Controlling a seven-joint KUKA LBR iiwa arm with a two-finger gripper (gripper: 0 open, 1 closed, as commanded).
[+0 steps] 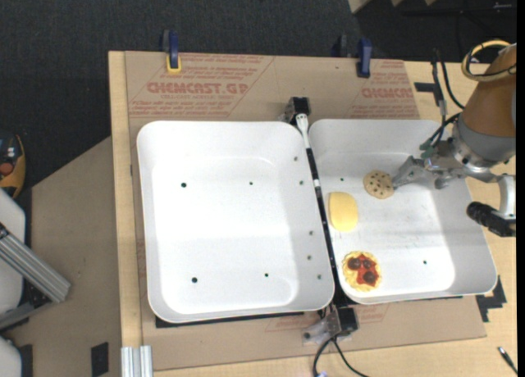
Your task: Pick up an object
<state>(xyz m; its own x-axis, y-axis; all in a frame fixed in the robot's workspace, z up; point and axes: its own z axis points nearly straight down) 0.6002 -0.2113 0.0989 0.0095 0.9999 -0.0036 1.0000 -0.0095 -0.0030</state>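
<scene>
Far left edge: a dark object with an orange spot (8, 162) and white and grey framing (25, 273) are cut off by the frame, so neither can be identified. The bench top is brown board (246, 88) printed with red lettering, part of it covered by the bins; two blue clamps (171, 47) grip its far edge. The left bin (164, 162) is white and shallow, with a few small dark dots on its floor. A black clip (298, 108) sits at the far end of the seam between the bins, and a cable fitting (332, 326) at the near end, its details too small to make out. In the right bin (459, 261), just beside the seam, lies a pale yellow rounded piece (344, 211). Nearer the camera from it, close to the bin's front wall, sits a small pizza-like disc with red and dark toppings (362, 270). Farther back lies a tan speckled cookie-like disc (378, 184). The gripper (405, 174) reaches in from the right, low over the bin floor, its tip just beside the cookie's right edge; whether it touches cannot be told. The fingers merge into one grey shape at this angle, so whether they are apart or together cannot be told, and nothing is seen between them. Behind it the arm's orange band (490, 105) is cut off by the right edge.
</scene>
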